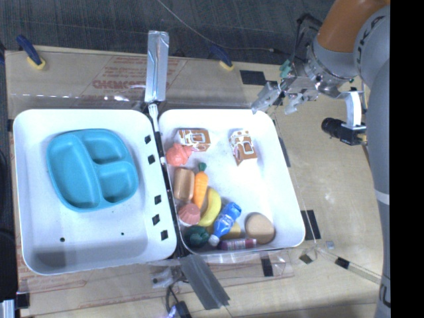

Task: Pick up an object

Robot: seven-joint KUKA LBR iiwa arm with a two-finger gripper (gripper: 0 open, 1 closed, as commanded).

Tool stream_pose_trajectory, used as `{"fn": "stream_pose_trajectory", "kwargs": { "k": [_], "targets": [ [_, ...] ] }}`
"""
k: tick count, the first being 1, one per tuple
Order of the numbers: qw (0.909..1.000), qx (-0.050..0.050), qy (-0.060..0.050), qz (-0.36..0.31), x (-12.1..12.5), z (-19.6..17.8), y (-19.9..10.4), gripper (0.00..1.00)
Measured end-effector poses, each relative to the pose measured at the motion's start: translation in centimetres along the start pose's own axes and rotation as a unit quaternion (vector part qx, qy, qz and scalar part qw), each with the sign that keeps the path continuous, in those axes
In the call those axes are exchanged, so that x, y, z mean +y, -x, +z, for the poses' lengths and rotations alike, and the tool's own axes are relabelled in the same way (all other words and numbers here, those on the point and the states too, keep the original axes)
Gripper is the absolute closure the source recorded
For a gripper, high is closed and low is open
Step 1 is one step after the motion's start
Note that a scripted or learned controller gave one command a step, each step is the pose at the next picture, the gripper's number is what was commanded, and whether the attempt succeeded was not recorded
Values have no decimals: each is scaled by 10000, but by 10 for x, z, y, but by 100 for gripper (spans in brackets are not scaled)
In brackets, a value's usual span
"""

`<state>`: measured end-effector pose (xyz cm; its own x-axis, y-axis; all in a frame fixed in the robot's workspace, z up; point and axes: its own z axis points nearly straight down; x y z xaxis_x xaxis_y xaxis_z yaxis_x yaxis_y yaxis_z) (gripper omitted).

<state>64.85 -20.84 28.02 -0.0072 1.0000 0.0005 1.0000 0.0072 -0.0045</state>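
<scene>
The right bin (281, 177) holds a heap of toy food. Two orange-and-white cartons (193, 138) (244, 145) lie near its far wall. Below them are a pink piece (177, 155), a hot dog bun (183, 184), a carrot (200, 188), a banana (212, 207), a blue bottle (228, 217) and a brown roll (259, 227). My gripper (267, 99) hangs over the bin's far right corner, above and right of the nearer carton. Its fingers stand open with nothing between them.
The left bin (26, 197) carries a blue divided plate (93, 167). A silver post (157, 65) rises at the far end of the wall between the bins. A green piece (195, 236) and a dark tube (235, 244) lie along the right bin's near wall.
</scene>
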Motion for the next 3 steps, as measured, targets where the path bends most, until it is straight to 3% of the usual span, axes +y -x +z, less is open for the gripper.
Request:
{"fn": "stream_pose_trajectory", "kwargs": {
  "k": [1,2,3],
  "targets": [
    [9999,15,-48,-104,-115,125,-22,0],
    [9990,8,-9,-438,-124,158,-87,0],
    [9975,-11,21,-701,-92,128,-22,0]
  ]
}}
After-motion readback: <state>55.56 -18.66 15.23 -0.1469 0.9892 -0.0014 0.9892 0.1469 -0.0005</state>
